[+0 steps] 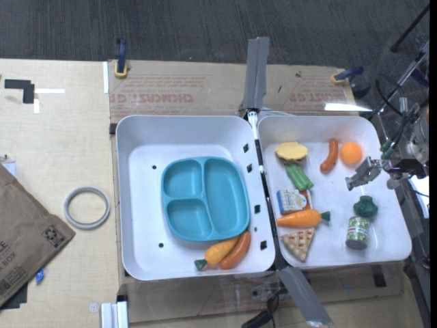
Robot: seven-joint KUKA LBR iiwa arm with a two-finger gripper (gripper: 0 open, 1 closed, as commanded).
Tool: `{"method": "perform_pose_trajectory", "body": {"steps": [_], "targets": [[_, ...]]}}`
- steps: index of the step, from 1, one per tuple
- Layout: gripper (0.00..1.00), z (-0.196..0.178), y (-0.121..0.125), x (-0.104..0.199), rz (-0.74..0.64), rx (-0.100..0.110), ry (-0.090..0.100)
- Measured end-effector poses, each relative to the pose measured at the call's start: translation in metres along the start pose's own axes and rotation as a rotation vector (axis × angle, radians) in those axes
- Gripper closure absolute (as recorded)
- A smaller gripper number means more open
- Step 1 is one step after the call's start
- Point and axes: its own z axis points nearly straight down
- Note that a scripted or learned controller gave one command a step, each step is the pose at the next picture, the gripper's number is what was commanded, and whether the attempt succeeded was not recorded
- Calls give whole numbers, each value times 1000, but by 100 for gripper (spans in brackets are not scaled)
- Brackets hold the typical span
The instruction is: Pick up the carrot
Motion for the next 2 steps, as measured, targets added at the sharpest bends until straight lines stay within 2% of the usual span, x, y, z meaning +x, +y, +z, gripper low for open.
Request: {"method": "perform_pose_trajectory", "body": {"steps": [1,2], "targets": [[0,69,0,68,-46,1,0],[0,176,-1,40,-22,1,1]]}}
